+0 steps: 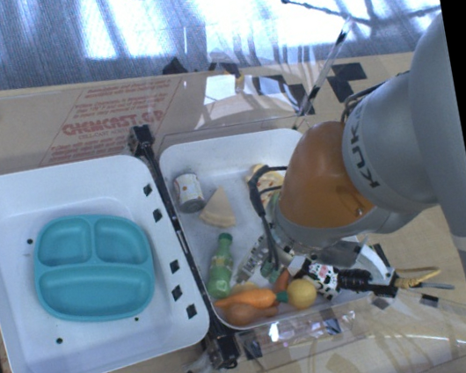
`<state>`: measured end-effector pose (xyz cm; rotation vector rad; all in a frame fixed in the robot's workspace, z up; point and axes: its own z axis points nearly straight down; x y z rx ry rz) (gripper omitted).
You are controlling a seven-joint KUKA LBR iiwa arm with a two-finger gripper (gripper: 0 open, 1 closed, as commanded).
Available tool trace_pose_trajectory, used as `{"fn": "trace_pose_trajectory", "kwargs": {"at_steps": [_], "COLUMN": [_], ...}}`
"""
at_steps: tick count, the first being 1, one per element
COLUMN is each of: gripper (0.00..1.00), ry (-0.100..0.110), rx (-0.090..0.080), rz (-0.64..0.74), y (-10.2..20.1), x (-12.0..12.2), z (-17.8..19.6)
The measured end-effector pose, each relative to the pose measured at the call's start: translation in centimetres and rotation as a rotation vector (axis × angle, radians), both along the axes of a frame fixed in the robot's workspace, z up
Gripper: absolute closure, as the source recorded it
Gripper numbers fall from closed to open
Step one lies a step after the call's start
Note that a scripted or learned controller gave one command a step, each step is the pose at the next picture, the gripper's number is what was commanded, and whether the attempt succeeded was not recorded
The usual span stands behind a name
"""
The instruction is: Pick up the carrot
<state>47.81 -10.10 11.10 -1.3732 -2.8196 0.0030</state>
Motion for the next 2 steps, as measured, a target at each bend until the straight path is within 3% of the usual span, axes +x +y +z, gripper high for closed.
{"fn": "trace_pose_trajectory", "kwargs": {"at_steps": [2], "gripper": [1.0], "ry": [0.001], "rx": [0.0], "rz": [0.015], "y": [0.05], "x": [0.23], "z": [1.91]}}
